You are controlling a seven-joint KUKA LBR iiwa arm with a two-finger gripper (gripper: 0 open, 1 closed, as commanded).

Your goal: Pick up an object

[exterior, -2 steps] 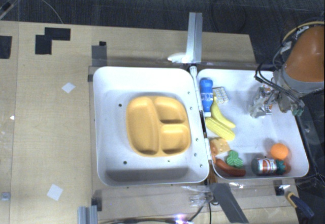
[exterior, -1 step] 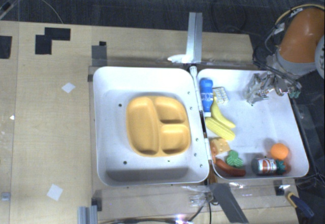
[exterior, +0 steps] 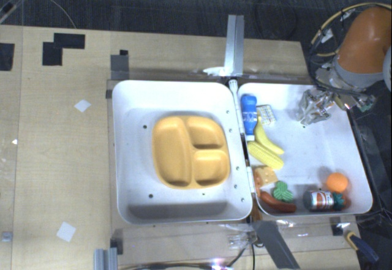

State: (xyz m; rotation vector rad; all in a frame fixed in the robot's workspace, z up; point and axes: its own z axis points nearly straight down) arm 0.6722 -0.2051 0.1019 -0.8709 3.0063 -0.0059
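Gripper (exterior: 316,108) over bare floor in the right bin (exterior: 361,158); no object between its fingers, and whether they are spread or closed cannot be told.

Candidate objects all lie away from the gripper: the blue bottle (exterior: 248,113) and bananas (exterior: 267,147) against the bin's left wall, the orange (exterior: 336,182) and can (exterior: 323,200) at its near edge. Judged risk: a descent from here closes on nothing; a reach toward the wall-side cluster may clip the wall or nudge neighbours. The yellow tray (exterior: 190,150) sits in the left bin (exterior: 131,140).
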